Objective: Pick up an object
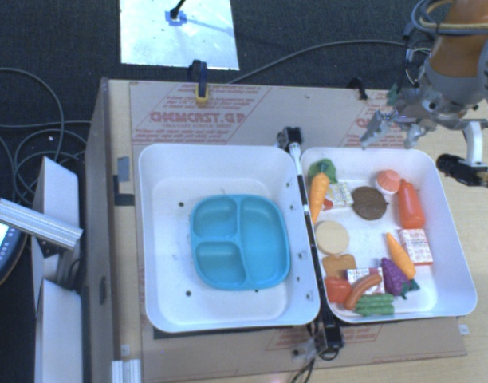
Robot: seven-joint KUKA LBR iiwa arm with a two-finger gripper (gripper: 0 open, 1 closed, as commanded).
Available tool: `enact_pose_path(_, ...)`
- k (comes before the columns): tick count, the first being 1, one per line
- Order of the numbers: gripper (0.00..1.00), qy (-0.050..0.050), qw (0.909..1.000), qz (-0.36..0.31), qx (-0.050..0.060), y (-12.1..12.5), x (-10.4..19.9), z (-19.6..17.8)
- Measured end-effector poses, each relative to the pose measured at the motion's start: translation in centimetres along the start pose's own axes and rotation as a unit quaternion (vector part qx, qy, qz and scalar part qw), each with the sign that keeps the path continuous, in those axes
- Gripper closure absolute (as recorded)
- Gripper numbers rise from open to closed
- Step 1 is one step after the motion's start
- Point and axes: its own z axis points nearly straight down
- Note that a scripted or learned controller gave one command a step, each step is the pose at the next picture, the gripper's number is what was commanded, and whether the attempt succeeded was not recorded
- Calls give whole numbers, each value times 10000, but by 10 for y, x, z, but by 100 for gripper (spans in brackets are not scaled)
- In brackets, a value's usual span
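I am viewing two white bins lying side by side on the desk [228,106], at the middle of the frame. The left bin [160,214] is holding a blue tray [240,242] with three compartments, sitting flat at its centre. The right bin [451,262] is holding the toy foods.

Along the right bin's left wall, a carrot [316,198] is lying lengthwise, with a green piece [322,169] just above it and a small red-and-white packet [338,195] touching its right side. A brown patty [369,203] is sitting near the bin's centre top, a pink-topped cup [388,182] is just to its upper right, and an orange bottle [410,206] is lying beside that. Below the patty a pale round slice [332,236] is resting, with a tan piece [339,265] under it. Toward the lower right of the bin, a second carrot [399,254] is slanting next to a red-and-white box [418,246]; purple grapes [394,278], a sausage [362,290] and green beans [374,305] are crowding the bottom edge.

The arm [459,38] is reaching in at the upper right of the frame. The hand [394,128] is hovering over the bin's top rim, above the foods and apart from them. Its fingers are standing spread, released, with nothing between them.

At the upper left, a grey sheet [179,22] is lying on the dark floor, and cables are looping at the far left.
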Motion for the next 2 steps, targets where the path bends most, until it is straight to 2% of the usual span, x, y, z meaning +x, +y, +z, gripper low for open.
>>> enact_pose_path(1,0,-1,10000,9,10,-50,-41,72)
enact_pose_path(2,0,-2,10000,1,-28,-45,-28,157)
